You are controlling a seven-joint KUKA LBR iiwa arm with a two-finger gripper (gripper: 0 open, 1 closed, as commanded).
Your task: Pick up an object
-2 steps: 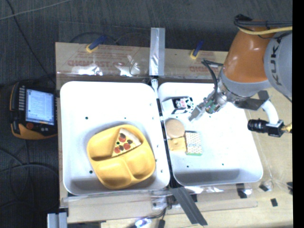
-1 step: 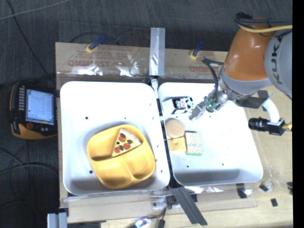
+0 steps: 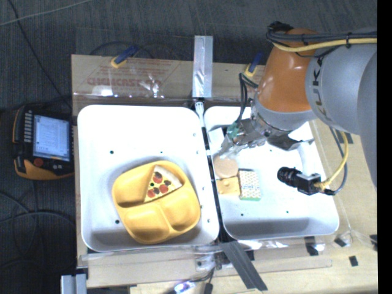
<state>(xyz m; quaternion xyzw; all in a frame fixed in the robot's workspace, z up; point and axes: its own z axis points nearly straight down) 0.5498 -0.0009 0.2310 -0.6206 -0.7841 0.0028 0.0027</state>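
Note:
In the right bin (image 3: 275,222) a small cluster lies near the left wall: a round tan disc (image 3: 225,166), a flat orange-tan piece (image 3: 228,186) just below it, and a pale green speckled square (image 3: 249,184) to their right. My gripper (image 3: 236,139) hangs from the grey and orange arm (image 3: 288,84) just above and behind the tan disc, at the upper left of the right bin. Nothing shows as held. In the left bin (image 3: 104,124) sits a yellow divided plate (image 3: 158,210) with a toy pizza slice (image 3: 162,182) in its upper compartment.
A black cylindrical part (image 3: 297,177) on a yellow cable hangs over the right side of the right bin. The divider (image 3: 208,164) between the bins runs close beside the cluster. A control pendant (image 3: 44,141) lies on the floor to the left.

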